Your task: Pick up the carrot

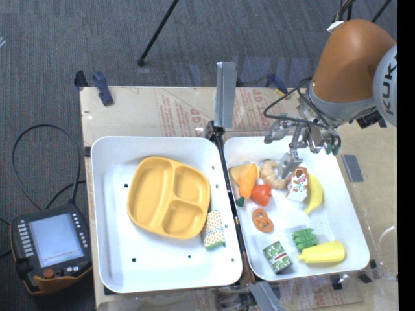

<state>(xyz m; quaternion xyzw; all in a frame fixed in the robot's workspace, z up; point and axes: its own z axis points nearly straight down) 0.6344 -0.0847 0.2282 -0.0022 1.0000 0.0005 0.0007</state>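
Looking down on two white bins side by side on the tabletop [162,105]. Left bin [110,238] carrying a yellow divided plate [170,197], plus a small patterned carton [214,229] just off the plate's lower right edge.

Right bin [353,232] packed with toy food. Carrot [247,183] lying near the bin's left wall, orange, tilted, touching a yellow-orange wedge [238,172] on its left and a red tomato-ish piece [261,194] at its lower right. Pretzel [262,221] below that. Pale lumpy pastry thing [272,173] just right of the carrot. Small juice box [298,183] beside a banana [315,195]. Further down: green carton [277,256], green beans [303,238], yellow corn [322,253].

Gripper [290,162] hanging over the upper part of the right bin, down between the pastry and the juice box, apart from the carrot. Fingers too tangled up with cables and clutter to read, so can't tell how wide they sit or whether anything's pinched between them. Nothing clearly lifted.

Teach pendant [52,245] sitting on the floor to the left.
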